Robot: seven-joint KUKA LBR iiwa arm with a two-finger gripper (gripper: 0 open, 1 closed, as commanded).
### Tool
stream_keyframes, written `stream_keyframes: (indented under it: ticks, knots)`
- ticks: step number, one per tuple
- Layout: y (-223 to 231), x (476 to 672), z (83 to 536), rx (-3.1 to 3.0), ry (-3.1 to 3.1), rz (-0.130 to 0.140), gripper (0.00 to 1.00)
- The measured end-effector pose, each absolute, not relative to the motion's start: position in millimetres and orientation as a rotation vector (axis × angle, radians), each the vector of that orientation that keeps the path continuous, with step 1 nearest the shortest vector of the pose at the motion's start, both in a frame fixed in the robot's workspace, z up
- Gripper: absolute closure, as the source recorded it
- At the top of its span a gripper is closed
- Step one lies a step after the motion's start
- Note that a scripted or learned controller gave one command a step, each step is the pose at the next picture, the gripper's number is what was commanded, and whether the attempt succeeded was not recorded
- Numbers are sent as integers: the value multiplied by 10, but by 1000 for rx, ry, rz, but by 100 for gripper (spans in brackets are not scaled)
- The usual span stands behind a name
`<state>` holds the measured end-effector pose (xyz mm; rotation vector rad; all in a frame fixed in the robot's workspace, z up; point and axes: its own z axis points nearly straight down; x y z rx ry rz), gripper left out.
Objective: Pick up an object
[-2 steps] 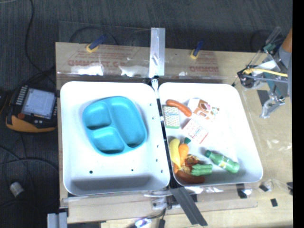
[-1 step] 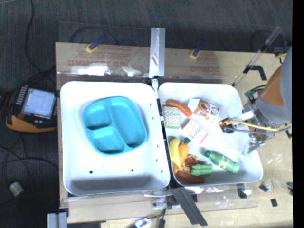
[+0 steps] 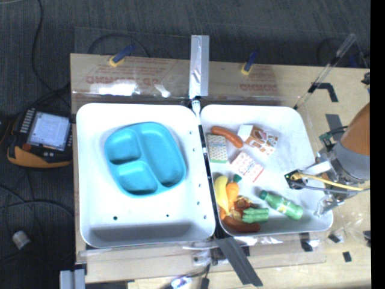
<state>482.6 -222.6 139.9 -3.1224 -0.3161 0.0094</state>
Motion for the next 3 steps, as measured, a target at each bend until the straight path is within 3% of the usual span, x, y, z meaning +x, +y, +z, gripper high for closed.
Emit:
stream_keyframes:
  ticks: [1,2,3]
  knots:
    - [-1853,4838,2345,-3125,-318,7,0]
    - [-2235,4834,2483,-3125,-315,8,0]
    - [-2235,4834,2483,-3125,-315,8,0]
